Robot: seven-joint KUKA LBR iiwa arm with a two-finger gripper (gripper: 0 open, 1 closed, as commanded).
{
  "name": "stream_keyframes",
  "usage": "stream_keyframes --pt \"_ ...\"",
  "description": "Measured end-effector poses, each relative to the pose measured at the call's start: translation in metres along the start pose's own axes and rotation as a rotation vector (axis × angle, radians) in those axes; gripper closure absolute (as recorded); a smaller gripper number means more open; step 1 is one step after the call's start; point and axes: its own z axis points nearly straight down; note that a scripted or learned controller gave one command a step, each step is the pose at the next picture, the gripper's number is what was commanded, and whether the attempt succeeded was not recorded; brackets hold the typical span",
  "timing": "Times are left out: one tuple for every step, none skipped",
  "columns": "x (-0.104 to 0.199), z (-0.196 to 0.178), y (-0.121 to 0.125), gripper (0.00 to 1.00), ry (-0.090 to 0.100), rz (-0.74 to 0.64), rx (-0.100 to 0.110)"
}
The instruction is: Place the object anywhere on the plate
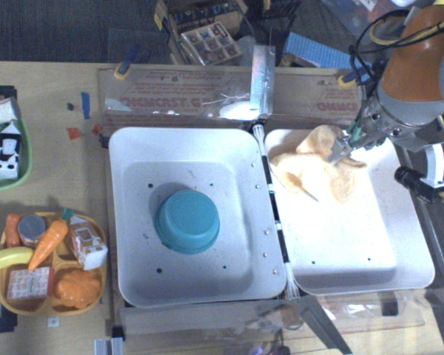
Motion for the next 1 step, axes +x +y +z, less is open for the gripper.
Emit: stream_keyframes --pt "-0.0018 -0.0151 0.0002 1.0 0.0 0.002 0.0"
